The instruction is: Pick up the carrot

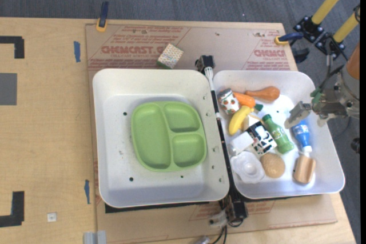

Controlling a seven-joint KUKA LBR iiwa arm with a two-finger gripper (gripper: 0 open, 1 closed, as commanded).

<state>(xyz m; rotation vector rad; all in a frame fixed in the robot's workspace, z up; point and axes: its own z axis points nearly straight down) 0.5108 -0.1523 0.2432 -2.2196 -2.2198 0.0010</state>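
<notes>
The carrot [245,100], orange with a green end, lies in the upper left part of the right bin [330,175]. It sits between a small white and red ball [229,102] and an orange drumstick [264,92]. My gripper [309,117] hangs over the bin's right side, well to the right of the carrot and just above a blue and white tube [303,138]. Its fingers look open, with nothing between them.
Crowding the right bin are a banana [239,119], a green bottle [277,133], a black and white box [260,139], a clear cup [249,166], a brown lump [273,165] and a tan cylinder [304,170]. The left bin [108,123] holds a green divided plate [168,135].
</notes>
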